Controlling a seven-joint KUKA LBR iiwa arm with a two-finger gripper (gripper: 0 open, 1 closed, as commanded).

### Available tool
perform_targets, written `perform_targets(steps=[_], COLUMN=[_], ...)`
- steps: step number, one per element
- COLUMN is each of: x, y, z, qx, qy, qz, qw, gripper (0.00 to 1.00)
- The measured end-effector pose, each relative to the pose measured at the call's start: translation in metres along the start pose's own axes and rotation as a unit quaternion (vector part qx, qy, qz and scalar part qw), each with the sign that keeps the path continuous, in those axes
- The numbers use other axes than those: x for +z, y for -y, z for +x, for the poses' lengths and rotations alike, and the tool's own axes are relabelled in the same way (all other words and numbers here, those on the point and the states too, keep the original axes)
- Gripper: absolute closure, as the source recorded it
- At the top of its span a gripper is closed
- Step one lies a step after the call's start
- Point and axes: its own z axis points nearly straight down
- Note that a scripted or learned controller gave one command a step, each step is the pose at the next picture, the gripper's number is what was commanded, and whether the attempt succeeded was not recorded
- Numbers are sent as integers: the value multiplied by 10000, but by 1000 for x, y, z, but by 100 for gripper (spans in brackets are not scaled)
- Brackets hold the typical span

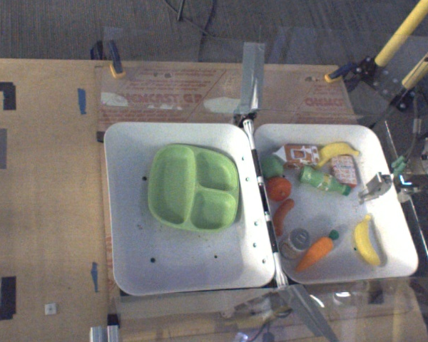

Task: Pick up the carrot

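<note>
— Where's the orange plastic carrot with the green top (317, 251)?

— Near the front of the right white bin (396, 266), touching a grey round can (297, 240), just right of a red chilli (282, 214); a yellow banana (365, 241) lies beyond.

— And the metal gripper (376, 186)?

— At the right rim, holding nothing; its opening I cannot tell.

My gripper (376, 186) hung over the right bin's (396, 266) right side. The carrot (315, 253) lay below and to its left, beside a tin can (296, 240). A banana (364, 241) sat just below me, and a green bottle (324, 180) lay to my left.
</note>
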Motion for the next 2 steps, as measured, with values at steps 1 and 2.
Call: perform_targets(steps=[1, 2], x=[135, 141], y=[20, 20], z=[33, 49], qx=[774, 734], qy=[5, 27], qz=[-8, -44], qw=[9970, 9973], gripper=[0, 0])
